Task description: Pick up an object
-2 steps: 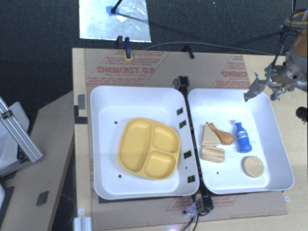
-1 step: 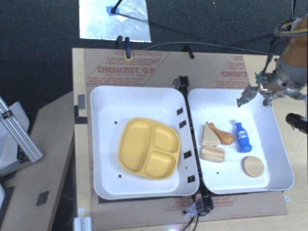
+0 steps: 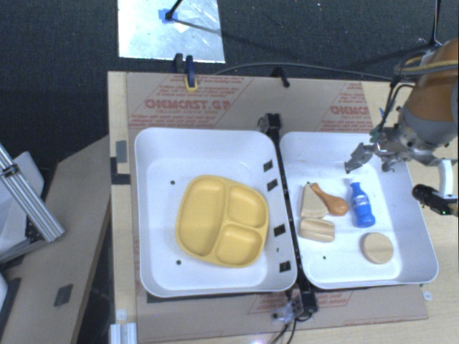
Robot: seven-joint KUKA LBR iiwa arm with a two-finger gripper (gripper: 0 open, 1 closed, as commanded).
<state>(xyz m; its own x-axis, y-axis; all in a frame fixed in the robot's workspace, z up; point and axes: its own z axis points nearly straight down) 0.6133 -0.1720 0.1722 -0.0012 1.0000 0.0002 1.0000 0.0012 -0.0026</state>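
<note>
Candidate objects sit clustered in the right bin (image 3: 409,213), low and central. Nearest the gripper is the blue bottle (image 3: 361,204), lying flat, cap toward 12 o'clock. At its 9 o'clock, just beside it, lies an orange-brown wooden spoon-like piece (image 3: 330,199), overlapping a pale wooden wedge (image 3: 311,203). A small tan block (image 3: 316,229) rests touching the wedge at 6 o'clock. A round wooden disc (image 3: 376,248) lies apart, at 5 o'clock from the bottle.

We judge the bottle or the disc the easier pick: each has free space around it, while the spoon, wedge and block crowd together.

The gripper (image 3: 369,157) hangs at 12 o'clock of the bottle, over the upper part of the right bin, nothing between its fingers. They look spread apart, as for an approach, though the detail is small. The arm comes in from 3 o'clock.

The left bin (image 3: 154,192) holds a yellow divided plate (image 3: 222,221), lying flat in its middle, well apart from the gripper.
</note>
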